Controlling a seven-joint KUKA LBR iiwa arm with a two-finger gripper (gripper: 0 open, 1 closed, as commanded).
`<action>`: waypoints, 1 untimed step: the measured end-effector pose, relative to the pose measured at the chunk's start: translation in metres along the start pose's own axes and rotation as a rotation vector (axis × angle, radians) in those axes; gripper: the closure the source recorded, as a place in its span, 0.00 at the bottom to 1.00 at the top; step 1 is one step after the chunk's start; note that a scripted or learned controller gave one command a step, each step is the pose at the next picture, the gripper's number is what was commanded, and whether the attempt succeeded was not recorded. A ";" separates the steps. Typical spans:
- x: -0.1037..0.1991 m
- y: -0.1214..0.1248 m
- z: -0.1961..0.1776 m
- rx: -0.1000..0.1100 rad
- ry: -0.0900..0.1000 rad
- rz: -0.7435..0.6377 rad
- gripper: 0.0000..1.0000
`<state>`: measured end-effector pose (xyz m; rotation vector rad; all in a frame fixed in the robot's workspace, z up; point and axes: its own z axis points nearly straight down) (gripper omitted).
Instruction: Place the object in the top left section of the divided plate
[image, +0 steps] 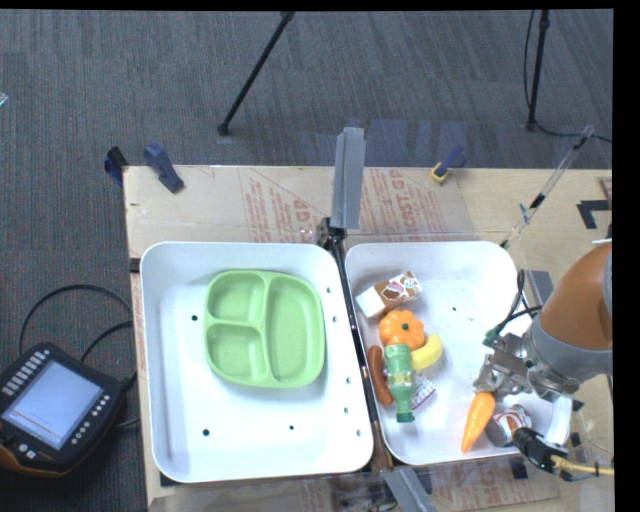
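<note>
The task names no particular object, but the carrot (477, 421) lies closest to the gripper (503, 392), at the lower right of the right bin (470, 270), its tip pointing down-left, so it looks like the likely pick. The gripper hangs just above and right of the carrot's thick end; whether it is open or closed cannot be told here. The step in hand seems to be the approach to a grasp, with nothing lifted yet. The next move calls for settling onto the carrot, closing, lifting, and carrying it across to the left bin (170, 400), where the green divided plate (296, 330) sits with its top left section bare. In the right bin I count one carrot, one orange (401, 328), one banana (431, 351), one green bottle (400, 380), one sausage (378, 373), one small carton (390, 292), and one small can (508, 424) beside the carrot. There is one plate and two bins on the desk (250, 205).
</note>
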<state>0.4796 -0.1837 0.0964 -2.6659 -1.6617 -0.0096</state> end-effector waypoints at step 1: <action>0.000 0.000 -0.008 0.002 0.001 0.002 1.00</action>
